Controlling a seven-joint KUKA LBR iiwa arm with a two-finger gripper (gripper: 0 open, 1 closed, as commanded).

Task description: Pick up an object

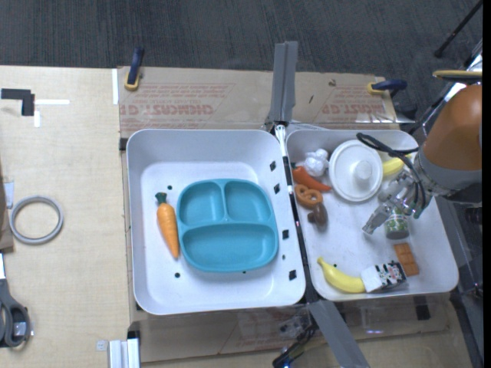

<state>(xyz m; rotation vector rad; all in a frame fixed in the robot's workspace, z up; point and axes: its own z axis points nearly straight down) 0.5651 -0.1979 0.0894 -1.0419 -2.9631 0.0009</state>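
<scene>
My gripper (390, 215) hangs low over the right bin (434, 280), near its right wall, with a small greenish object (397, 225) right under its tip. Whether that object is held is unclear. Around it lie a white bowl (357, 170), a yellow piece (393, 166), an orange block (406, 257), a small printed box (386, 276) and a banana (341, 277). Further left in this bin are a pretzel (308, 196), a red piece (310, 179), a white lump (316, 160) and a brown lump (317, 217).
The left bin (138, 228) holds a teal divided plate (228, 225) and a carrot (168, 226) beside it. On the bench at far left lie a grey tape ring (34, 219) and scissors (11, 320). Clamps (135, 67) hold the cardboard behind the bins.
</scene>
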